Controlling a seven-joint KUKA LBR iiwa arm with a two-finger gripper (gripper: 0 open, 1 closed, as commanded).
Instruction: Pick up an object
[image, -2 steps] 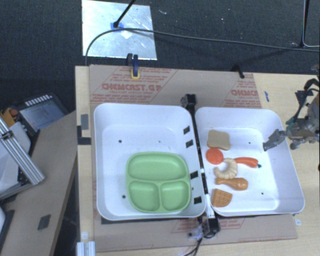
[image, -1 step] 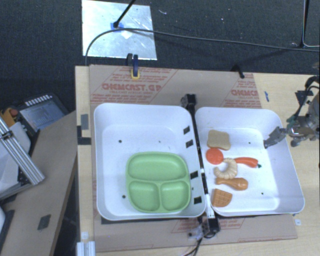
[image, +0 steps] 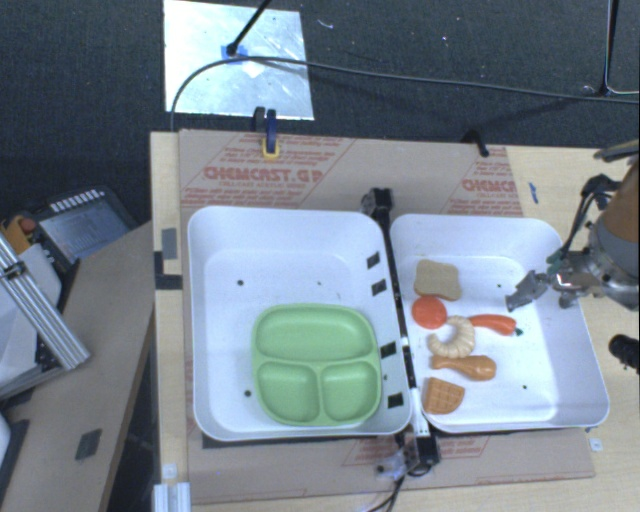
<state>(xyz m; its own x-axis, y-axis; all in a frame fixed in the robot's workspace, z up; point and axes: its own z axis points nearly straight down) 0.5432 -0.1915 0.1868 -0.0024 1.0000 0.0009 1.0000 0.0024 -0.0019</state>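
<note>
Several toy foods lie in the right bin (image: 570, 400): a tan bread slice (image: 438, 279), a red tomato (image: 429, 312), a pale shrimp (image: 455, 338), an orange-red carrot (image: 492, 324), a brown drumstick (image: 468, 367) and an orange waffle piece (image: 443, 396). My gripper (image: 524, 293) reaches in from the right over this bin. It sits just above and to the right of the carrot's tip. Nothing is visibly held in it.
The left bin (image: 220, 260) holds a green divided plate (image: 315, 362). A black divider with clips (image: 385, 290) runs between the bins. Cardboard lies under both bins, and cables cross the dark floor behind. A side table (image: 80, 330) stands at left.
</note>
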